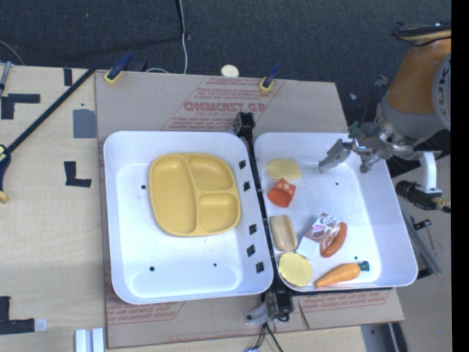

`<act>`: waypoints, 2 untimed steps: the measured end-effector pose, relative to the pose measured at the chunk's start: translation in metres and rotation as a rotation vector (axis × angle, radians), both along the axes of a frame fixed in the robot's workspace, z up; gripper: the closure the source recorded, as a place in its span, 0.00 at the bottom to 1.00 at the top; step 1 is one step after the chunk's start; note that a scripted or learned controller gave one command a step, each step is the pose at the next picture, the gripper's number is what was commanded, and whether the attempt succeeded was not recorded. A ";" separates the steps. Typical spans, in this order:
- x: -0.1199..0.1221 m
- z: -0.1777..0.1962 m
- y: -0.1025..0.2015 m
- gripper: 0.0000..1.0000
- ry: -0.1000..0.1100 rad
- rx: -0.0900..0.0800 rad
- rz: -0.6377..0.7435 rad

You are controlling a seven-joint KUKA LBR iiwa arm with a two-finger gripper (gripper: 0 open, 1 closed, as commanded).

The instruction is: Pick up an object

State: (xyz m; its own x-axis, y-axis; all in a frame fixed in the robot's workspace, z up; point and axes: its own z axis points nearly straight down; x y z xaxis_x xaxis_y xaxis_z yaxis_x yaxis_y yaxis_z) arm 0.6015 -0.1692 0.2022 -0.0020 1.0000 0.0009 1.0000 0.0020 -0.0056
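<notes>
Several toy foods lie in the right bin point(381, 218): a pale yellow piece point(283, 170), a red piece point(281, 193), a tan bread roll point(283, 232), a yellow round slice point(296, 269), an orange carrot point(339, 273), a red sausage point(333, 240) and a small wrapped packet point(320, 228). My gripper point(350, 159) hangs over the bin's upper right part, above bare floor, to the right of the pale yellow piece. Its two fingers are spread apart, with nothing between them.
A yellow divided plate point(195, 193) sits in the left bin point(124, 218). Both bins rest on a cardboard sheet point(212, 105) held by blue and yellow clamps. A black cable point(179, 20) runs across the dark floor behind.
</notes>
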 end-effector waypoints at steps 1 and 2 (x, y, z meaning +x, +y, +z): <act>0.015 -0.065 0.061 0.00 0.005 0.003 0.005; -0.043 -0.122 0.060 0.00 -0.003 -0.001 -0.003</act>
State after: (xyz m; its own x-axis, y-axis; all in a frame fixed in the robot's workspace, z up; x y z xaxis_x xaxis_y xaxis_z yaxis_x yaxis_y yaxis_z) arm 0.5586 -0.1095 0.0806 0.0014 1.0000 0.0001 1.0000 -0.0014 -0.0028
